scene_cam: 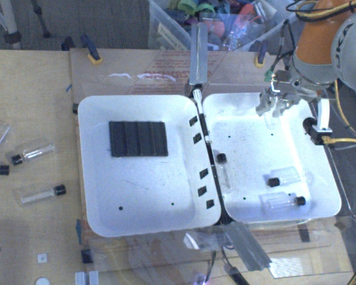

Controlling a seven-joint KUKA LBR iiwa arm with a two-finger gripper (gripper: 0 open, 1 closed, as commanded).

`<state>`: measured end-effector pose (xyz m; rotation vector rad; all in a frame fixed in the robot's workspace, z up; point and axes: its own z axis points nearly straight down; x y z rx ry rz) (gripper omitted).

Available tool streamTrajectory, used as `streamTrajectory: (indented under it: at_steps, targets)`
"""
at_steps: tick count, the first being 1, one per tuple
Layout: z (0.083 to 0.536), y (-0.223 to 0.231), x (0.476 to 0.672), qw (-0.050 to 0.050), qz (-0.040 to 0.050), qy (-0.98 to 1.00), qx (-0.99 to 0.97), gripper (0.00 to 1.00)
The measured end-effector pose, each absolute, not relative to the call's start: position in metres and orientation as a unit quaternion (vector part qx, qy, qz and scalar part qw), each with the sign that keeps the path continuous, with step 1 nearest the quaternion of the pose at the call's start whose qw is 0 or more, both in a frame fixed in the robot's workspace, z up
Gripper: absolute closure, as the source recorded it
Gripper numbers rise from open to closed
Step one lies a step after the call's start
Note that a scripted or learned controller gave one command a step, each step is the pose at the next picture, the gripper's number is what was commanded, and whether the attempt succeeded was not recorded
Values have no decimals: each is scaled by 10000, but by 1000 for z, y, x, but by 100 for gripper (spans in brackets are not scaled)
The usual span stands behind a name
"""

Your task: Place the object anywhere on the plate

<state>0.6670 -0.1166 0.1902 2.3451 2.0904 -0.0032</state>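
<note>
At five o'clock from our pincer (pixel 270 109), well apart, lie two clear vials (pixel 283 179); its grip we cannot tell.

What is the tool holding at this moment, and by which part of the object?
It cannot be told. The tool hangs over the far part of the right bin, and no vial is seen in it; the vials lie nearer.

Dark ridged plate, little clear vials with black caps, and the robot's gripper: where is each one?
Dark ridged plate (pixel 138 138): camera view, middle of its top, left bin.
Vial (pixel 283 179): camera view, its clear body, right bin.
Gripper (pixel 272 108): camera view, between its tips, over the right bin.
</note>
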Motion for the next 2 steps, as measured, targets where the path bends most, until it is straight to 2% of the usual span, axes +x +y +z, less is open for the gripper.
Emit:
streamTrajectory:
  at_steps: [1,2]
  targets:
    - [184,63,666,-6,-4,5547,8320,100]
    - [234,135,666,1,-3,4178,9085,100]
